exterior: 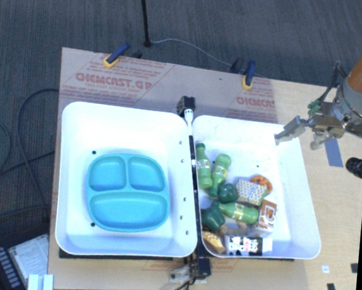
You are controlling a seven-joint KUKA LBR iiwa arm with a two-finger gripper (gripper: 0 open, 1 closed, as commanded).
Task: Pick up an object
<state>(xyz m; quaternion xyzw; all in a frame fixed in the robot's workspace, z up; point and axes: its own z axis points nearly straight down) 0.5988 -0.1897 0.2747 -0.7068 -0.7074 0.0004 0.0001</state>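
The left bin (71, 162) holds a blue tray (127, 192), the right bin (296, 203) mixed toys (232, 207); the claw (303, 135) hangs spread, pinching nothing.

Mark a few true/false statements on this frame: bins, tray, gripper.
1. The blue tray lies in the left bin. True.
2. The blue tray has four compartments. False: three show.
3. The gripper is down among the green bottles. False: it hangs at the right bin's upper right rim, apart from the pile.
4. The pile sits toward the right bin's lower left. True.
5. The gripper holds a bottle. False: nothing shows between its fingers.
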